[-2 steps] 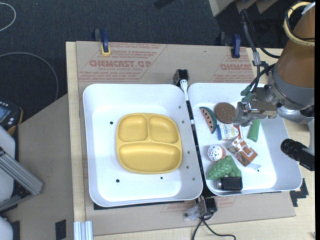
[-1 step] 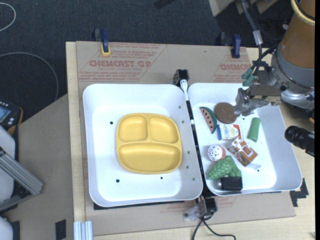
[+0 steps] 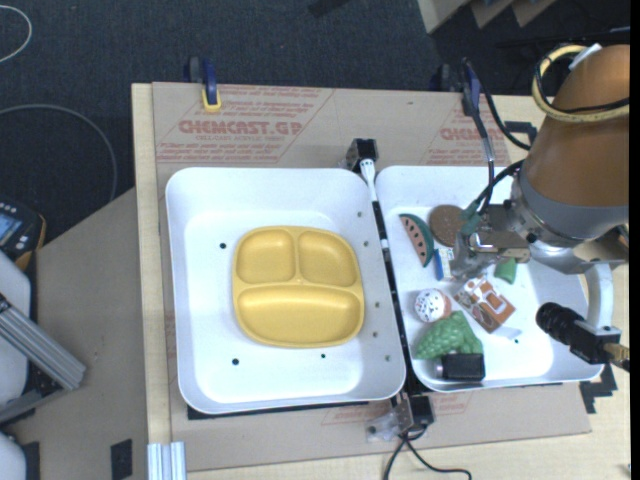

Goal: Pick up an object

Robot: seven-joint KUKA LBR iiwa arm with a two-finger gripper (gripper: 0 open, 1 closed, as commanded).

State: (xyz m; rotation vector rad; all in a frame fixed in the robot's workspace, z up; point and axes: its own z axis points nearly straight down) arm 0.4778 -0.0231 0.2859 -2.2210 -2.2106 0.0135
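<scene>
Approach step: the hand (image 3: pixel 478 246) hangs low in the right bin (image 3: pixel 560 363), above the clutter; its opening cannot be told. Nearest candidate: an orange-and-white packet (image 3: pixel 485 303). Next likely needs alignment, descent, closure. Left bin (image 3: pixel 190 268) holds 1 yellow tray (image 3: pixel 298 286).

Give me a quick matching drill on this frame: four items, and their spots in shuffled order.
Items:
1. yellow divided plastic plate
2. watermelon-slice toy
3. green leafy toy
4. small black block

Places:
A. right bin, near its front edge
B. left bin, centre
C. right bin, by the divider wall
D. right bin, just behind the black block

Pairs: 1-B, 2-C, 3-D, 4-A
</scene>
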